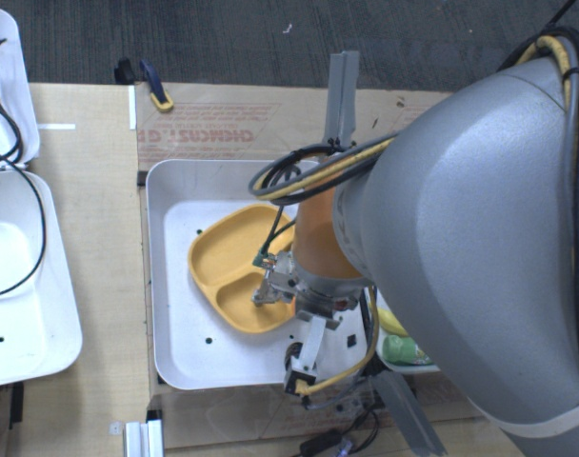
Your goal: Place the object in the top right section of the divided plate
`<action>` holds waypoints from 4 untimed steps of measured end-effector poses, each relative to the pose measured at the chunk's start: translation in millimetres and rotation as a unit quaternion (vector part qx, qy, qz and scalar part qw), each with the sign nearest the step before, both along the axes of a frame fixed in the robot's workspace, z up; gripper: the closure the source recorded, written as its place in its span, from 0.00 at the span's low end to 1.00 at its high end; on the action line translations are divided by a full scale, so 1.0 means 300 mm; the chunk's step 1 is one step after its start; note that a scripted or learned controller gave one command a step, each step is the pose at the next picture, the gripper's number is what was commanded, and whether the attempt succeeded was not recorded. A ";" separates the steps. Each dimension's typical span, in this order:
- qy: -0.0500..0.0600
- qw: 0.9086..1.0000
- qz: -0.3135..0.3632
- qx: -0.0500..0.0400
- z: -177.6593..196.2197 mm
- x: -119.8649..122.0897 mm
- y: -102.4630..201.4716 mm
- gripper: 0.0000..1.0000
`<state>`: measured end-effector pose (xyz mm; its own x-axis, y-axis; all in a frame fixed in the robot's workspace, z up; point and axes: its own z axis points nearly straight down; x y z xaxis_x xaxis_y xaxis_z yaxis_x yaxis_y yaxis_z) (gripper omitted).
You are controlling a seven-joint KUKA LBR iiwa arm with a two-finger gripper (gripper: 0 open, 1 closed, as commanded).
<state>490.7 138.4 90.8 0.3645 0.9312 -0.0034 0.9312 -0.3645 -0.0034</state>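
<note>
We see the grey arm [480, 246] filling the 3 o'clock side of the view, its orange band [318, 241] sitting over the middle of the white bin [166, 284]. The tool [270, 288] hangs below that band, right above the yellow divided plate [223, 265], near the ridge that splits the plate's sections. We cannot tell how the tool stands or whether it has anything in its hold, because the wrist and its cabling cover it.

The divided plate lies flat on the bin floor, towards the bin's centre, with its 3 o'clock part hidden beneath the arm. Its visible sections, at 9 and 6 o'clock, look bare.

At the bin's 4 o'clock corner, just beside the arm's edge, we make out a yellow and green object [399, 341], partly covered; we cannot name it more closely. It lies well outside the plate.

A second white bin [23, 284] sits at 9 o'clock on the wooden worktop [99, 141], with black cable [13, 131] looping across it.
</note>
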 end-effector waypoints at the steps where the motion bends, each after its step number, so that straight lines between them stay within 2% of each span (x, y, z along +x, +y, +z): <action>1: 0.003 1.000 0.012 -0.001 0.021 -0.018 0.196 0.00; 2: -0.003 0.990 0.141 -0.006 0.012 -0.026 0.248 0.00; 4: -0.004 0.985 0.170 -0.006 0.013 -0.024 0.230 0.00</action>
